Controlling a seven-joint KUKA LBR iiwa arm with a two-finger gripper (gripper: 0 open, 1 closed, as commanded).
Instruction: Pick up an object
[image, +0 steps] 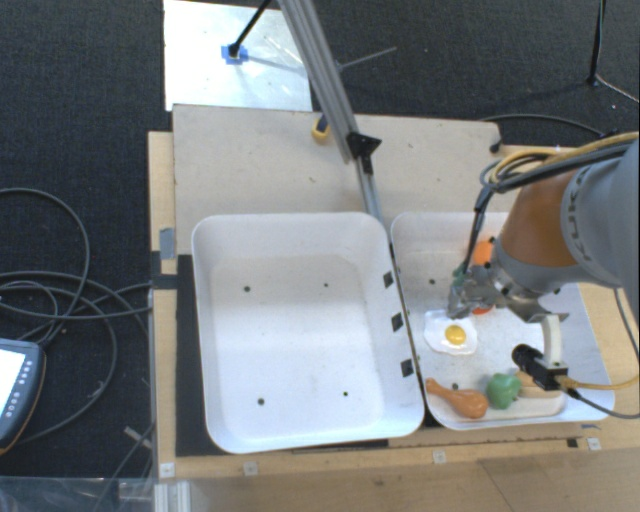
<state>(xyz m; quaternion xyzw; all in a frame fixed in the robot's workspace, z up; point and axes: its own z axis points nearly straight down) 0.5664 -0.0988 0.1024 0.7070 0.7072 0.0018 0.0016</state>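
The gripper (463, 303) hovered just above the fried egg toy (451, 336), which lay directly below the jaws, whose spread I could not tell; nothing was lifted yet.

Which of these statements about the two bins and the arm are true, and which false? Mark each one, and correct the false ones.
1. The toy fried egg lies in the right bin. True.
2. The toy chicken drumstick lies in the left bin. False: it lies in the right bin, near its front edge.
3. A green toy vegetable sits beside the drumstick. True.
4. The gripper hangs over the left bin. False: it is over the right bin, just above the egg.
5. The arm has an orange band. True.
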